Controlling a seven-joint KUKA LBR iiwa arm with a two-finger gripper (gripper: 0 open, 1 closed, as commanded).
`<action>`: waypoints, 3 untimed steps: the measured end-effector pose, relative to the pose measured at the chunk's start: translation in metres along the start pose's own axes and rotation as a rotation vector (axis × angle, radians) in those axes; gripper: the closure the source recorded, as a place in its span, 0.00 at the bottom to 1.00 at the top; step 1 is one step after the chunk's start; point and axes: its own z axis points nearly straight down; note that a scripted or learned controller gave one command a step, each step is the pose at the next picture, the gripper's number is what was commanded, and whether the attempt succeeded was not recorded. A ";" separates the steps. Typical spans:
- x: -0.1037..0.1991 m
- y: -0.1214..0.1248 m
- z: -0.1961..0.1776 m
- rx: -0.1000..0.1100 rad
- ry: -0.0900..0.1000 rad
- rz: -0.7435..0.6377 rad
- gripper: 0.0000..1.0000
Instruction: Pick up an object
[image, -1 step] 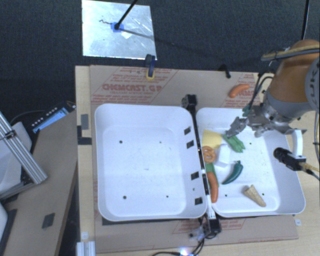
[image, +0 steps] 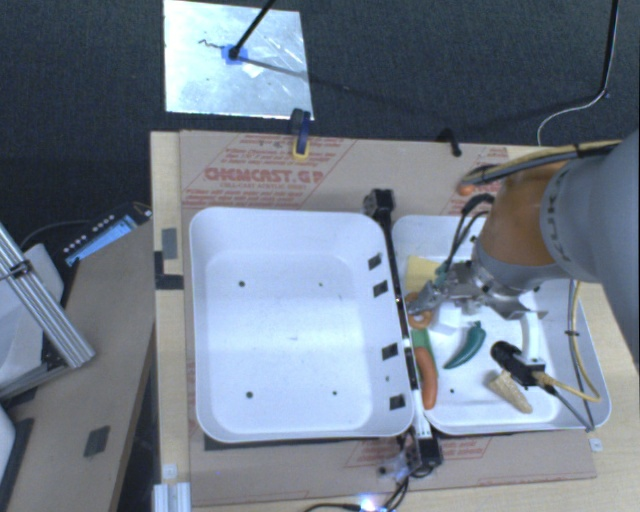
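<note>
Fingers (image: 430, 298) in the camera view sit low at the left edge of the right bin (image: 500, 428), tucked against the wall it shares with the left bin (image: 290, 320). At this slant I cannot tell whether they are open or closed, and I can make out no thing between them. Just below them an orange carrot (image: 428, 378) lies along that same wall, its upper end touching the tips or very near them. A green pepper (image: 465, 346) lies just beside the carrot toward the bin's middle. A pale corn-like piece (image: 508, 392) lies nearer the front right corner. A yellow piece (image: 424, 270) sits toward the far side, partly hidden by the arm.

The likeliest target, I judge, is the carrot, and its position is the trouble. Because it lies along the wall, there is little room for one finger to get down on the wall side. That finger could land on the rim or on the black clips (image: 385, 290) that line the joint, and the closing would then catch nothing or only pinch the tapered end. A grip on that narrow, smooth end could let the carrot swing and slip out on the lift. A downward push could also roll it against the pepper and shove both aside. The arm's bulk hides the contact, so a miss would be hard to spot.
</note>
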 end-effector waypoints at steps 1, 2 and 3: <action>-0.002 0.005 -0.021 -0.013 -0.002 -0.001 1.00; -0.012 0.071 -0.198 -0.023 -0.007 -0.005 1.00; 0.074 0.039 -0.142 0.004 0.000 -0.010 1.00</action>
